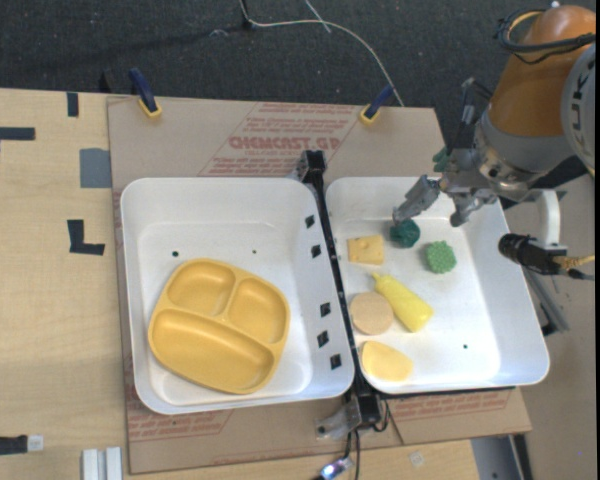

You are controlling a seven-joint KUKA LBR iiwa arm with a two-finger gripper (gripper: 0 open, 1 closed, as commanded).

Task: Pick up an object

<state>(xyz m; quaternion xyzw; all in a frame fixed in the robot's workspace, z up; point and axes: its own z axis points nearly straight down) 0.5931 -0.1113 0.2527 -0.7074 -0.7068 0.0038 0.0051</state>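
Bins (220, 193) — two; tray (218, 324) — one; food pieces (403, 303) — six.

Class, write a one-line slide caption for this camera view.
Gripper poised above a dark green toy in the right bin; yellow divided plate left.

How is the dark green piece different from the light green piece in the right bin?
The dark green piece is deeper teal and looks smooth; the light green piece is brighter and looks bumpy. The dark green piece lies right beside the gripper, while the light green piece lies farther toward the near side, lower in the view. Both are small, roundish, and rest in the right bin.
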